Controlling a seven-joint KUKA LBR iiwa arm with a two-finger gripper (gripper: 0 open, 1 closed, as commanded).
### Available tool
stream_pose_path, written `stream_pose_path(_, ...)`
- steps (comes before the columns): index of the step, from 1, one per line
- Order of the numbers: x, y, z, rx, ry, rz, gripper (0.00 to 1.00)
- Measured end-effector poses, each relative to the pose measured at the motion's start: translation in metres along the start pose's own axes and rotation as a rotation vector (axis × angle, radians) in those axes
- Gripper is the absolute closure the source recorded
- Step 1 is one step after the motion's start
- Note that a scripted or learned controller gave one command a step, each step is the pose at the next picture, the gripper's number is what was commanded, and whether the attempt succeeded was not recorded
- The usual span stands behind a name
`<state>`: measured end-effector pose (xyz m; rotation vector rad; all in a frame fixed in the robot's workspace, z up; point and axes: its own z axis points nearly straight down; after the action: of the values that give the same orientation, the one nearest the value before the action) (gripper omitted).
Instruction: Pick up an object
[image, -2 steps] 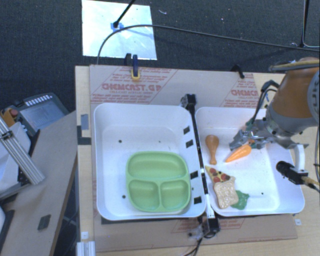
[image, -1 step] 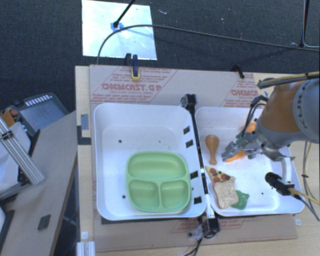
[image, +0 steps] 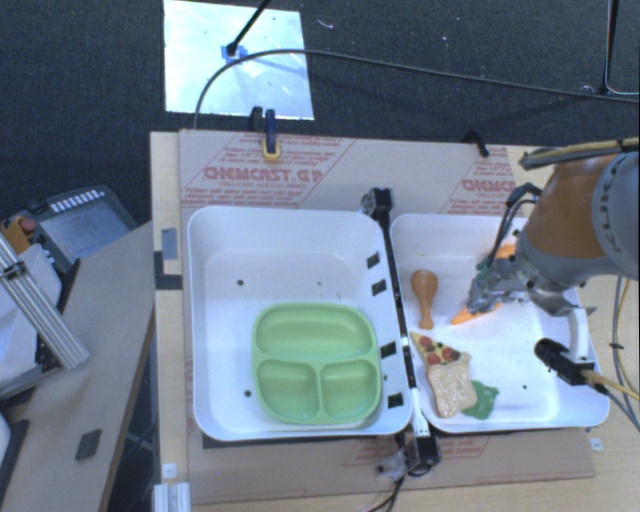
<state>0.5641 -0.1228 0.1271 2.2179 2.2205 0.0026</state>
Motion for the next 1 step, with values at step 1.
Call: stream_pose_path(1, 0.0006, -0.0005, -0.0435, -0.002, 0.000, -0.002, 1.00)
